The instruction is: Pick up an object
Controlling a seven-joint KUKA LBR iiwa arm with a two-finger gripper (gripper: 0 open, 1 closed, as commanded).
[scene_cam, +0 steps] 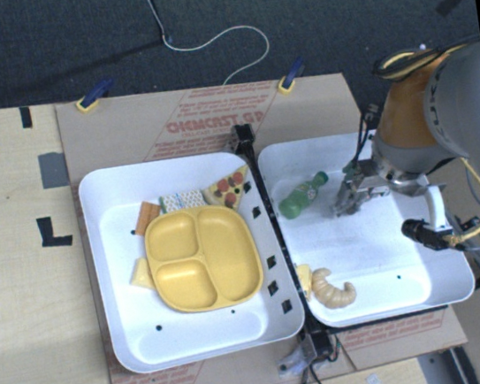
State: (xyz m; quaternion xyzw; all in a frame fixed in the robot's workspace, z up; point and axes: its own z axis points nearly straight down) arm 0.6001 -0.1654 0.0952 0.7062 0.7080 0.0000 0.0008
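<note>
A small green bottle (301, 196) lies on its side in the upper left of the right bin (390, 298). A tan croissant (333, 288) rests near that bin's front left, beside a small yellow piece (303, 275). My gripper (345, 202) hangs over the right bin's upper middle, just right of the bottle, with nothing seen between its fingers. The grey arm with its orange band (407, 112) reaches in from the right.
The left bin (128, 337) holds a yellow divided plate (203, 257) lying over several flat items: an orange strip (146, 216), a pizza slice (229, 188), a yellow wedge (140, 273). A black divider (268, 227) separates the bins. Cables loop at the arm's right.
</note>
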